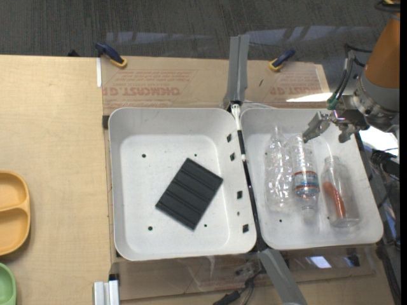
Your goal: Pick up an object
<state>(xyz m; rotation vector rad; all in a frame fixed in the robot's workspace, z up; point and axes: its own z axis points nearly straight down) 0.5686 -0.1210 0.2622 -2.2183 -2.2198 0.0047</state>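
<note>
Sitting in the right bin (375, 230): three clear plastic bottles (304, 180) side by side, untouched. Gripper (331, 129) hovers above them, fingers spread, holding nothing. Looks like the approach step; next it needs to drop straight onto one.

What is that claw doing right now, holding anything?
Gripper: open, holding nothing, above the right bin near the clear bottles.
</note>
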